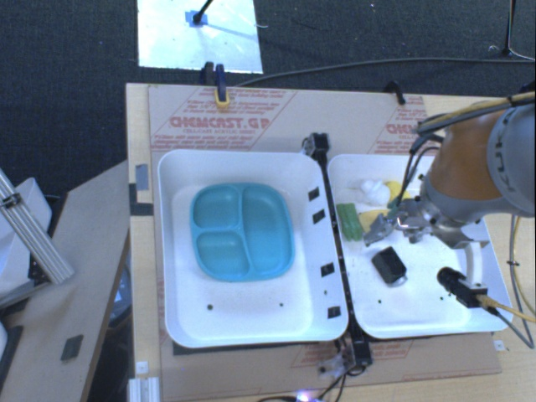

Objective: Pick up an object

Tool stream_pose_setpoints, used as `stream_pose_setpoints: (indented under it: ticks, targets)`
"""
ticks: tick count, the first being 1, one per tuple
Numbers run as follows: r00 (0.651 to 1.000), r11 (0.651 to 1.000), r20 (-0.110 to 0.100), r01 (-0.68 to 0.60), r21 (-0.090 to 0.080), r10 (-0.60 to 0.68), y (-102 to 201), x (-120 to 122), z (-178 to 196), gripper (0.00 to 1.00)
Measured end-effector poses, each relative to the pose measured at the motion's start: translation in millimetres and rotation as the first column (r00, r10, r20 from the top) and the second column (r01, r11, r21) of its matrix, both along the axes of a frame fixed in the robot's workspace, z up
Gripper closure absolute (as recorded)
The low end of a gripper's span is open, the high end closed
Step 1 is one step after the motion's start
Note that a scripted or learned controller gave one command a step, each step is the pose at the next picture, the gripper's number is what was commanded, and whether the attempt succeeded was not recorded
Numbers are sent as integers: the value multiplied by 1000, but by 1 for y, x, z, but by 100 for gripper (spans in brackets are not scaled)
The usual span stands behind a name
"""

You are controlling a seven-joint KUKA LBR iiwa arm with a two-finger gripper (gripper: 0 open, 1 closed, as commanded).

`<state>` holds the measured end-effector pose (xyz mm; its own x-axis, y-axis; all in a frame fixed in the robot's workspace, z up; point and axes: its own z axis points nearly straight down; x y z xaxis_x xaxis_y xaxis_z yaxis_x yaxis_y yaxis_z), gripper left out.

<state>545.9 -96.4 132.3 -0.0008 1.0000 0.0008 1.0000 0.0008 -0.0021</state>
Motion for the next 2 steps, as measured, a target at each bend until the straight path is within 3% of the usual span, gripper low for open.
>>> stream_pose_setpoints:
  ticks: [1,2]
  targets:
    - [1000,1000,0,0,0,0,0,0,-50,0]
    - [1000,1000,5,1,-1,-1,0,1,-37,100]
